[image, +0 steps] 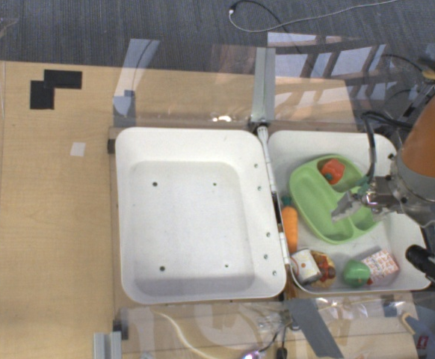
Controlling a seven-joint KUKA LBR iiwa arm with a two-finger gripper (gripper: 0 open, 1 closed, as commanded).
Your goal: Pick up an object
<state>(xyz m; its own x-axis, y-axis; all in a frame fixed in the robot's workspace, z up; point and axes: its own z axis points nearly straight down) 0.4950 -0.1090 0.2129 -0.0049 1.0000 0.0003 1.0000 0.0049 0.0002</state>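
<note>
1. Two white bins sit side by side on the bench [53, 223] in the camera view: the left bin [195, 215] and the right bin [307, 144], which carries all the candidates for picking.
2. Several things lie in the right bin: a green dish [318, 197] tilted across its middle, a red-orange toy [332, 170] resting in the dish's upper end, an orange carrot-like piece [290, 227] along the left wall, a small can [306, 266] near the front corner with a colourful packet [324, 264] touching it, a green ball [356, 274] and a red-patterned white carton [383, 264] just beside that ball.
3. One arm [430, 152] reaches in from the right, and its tool [350, 204] hangs low over the dish's right side; I cannot tell whether it is spread or pressed together, and nothing is visibly pinched.
4. Some risks, as I judge them:
   - The dish's sloped, smooth wall could let the tool slide off, or tip the dish and spill the red-orange toy.
   - Catching only the dish rim may lift it crookedly and drop it onto the carton or ball.
   - The front-row items crowd together, so a descent there could nudge neighbours rather than seize one.
</note>
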